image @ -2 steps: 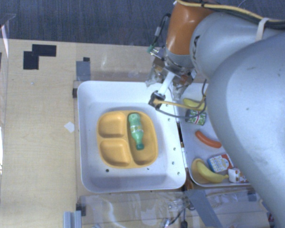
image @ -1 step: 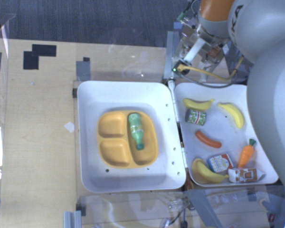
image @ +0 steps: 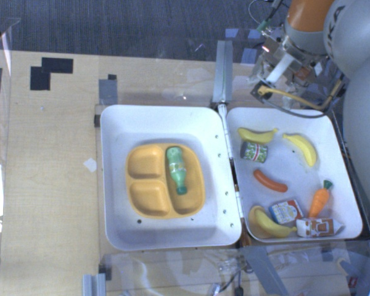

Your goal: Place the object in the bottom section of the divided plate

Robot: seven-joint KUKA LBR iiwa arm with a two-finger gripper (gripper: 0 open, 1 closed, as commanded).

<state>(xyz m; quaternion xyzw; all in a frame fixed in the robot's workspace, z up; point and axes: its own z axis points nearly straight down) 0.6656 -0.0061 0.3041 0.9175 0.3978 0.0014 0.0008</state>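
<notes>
A yellow divided plate (image: 149, 197) lies in the middle of the left bin (image: 117, 134). A green bottle (image: 177, 170) lies lengthwise in the plate's long right-hand section. The plate's two smaller sections on the left hold nothing. My gripper (image: 282, 66) hangs over the back edge of the right bin (image: 339, 134), well away from the plate and the bottle. Nothing shows in its grasp.
The right bin holds three bananas (image: 257, 134) (image: 301, 148) (image: 268, 222), a green can (image: 254, 152), a red sausage (image: 270, 180), a carrot (image: 320, 199), a small pouch (image: 285, 211) and a white carton (image: 317, 227). A grey divider post (image: 222, 73) stands behind the bins.
</notes>
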